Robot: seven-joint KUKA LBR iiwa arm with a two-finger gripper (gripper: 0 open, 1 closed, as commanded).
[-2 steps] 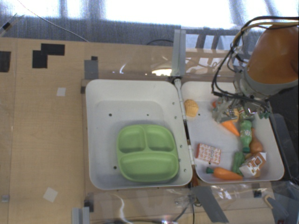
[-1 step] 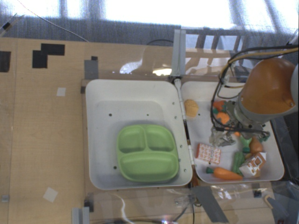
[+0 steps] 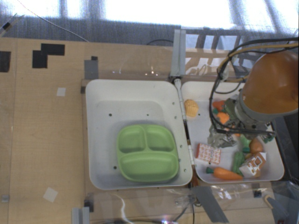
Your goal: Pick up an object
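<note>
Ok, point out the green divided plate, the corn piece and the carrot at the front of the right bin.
green divided plate [image 3: 147, 153]: camera view, on the ridge above its large front compartment.
corn piece [image 3: 191, 108]: camera view, middle of the yellow cob.
carrot [image 3: 226, 173]: camera view, middle of its orange body.

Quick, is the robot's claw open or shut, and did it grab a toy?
Gripper: down in the right bin among the toys; open or shut cannot be told, and no toy is seen held.
</note>
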